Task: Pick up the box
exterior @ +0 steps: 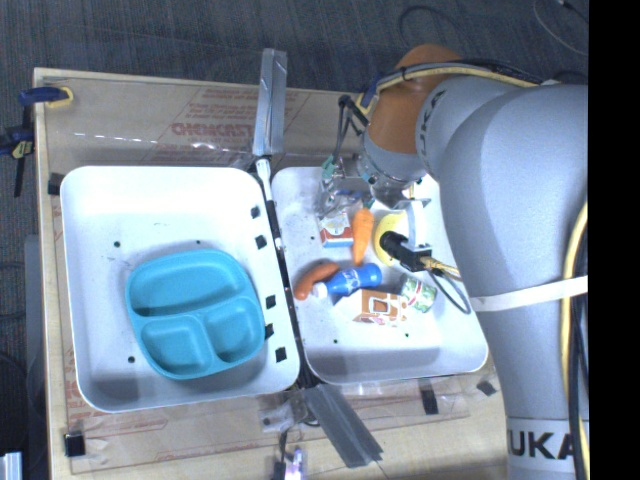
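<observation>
The box [380, 308], small and white with orange print, lies in the right bin [455, 353] near its front. My gripper [338, 198] hangs over the back left part of that bin, well behind the box and apart from it. Between them lie an orange carrot [362, 234], a blue bottle [352, 280] and an orange sausage-like piece [314, 277]. The grey arm with its orange band [400, 118] reaches in from the right and covers the bin's right rear.
A green can [421, 294] rests just right of the box, and a yellow object [391, 230] sits beside a black cable plug. A small red-and-white card [334, 234] lies under the gripper. The left bin [90, 198] holds a blue divided plate [195, 311].
</observation>
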You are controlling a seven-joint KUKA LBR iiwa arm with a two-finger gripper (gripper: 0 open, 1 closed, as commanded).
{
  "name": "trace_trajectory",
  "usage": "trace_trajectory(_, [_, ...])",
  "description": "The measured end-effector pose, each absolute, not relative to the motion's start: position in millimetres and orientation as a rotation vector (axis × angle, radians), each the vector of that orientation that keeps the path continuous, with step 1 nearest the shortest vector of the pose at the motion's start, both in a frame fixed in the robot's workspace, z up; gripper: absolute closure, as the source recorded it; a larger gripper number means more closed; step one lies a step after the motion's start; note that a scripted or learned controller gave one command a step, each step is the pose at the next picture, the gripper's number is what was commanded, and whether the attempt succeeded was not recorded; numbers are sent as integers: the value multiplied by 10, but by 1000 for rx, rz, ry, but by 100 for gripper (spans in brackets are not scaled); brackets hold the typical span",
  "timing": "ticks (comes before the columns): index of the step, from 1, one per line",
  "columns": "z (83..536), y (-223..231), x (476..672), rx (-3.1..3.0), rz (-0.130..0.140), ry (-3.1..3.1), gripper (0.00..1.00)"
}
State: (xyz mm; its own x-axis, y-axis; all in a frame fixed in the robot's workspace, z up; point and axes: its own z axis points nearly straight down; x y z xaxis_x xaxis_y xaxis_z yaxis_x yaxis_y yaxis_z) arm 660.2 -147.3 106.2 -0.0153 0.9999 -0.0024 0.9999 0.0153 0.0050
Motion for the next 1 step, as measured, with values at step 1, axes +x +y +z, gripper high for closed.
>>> trace_trajectory(1, [1061,-1470,6602,2200,3,2236,0])
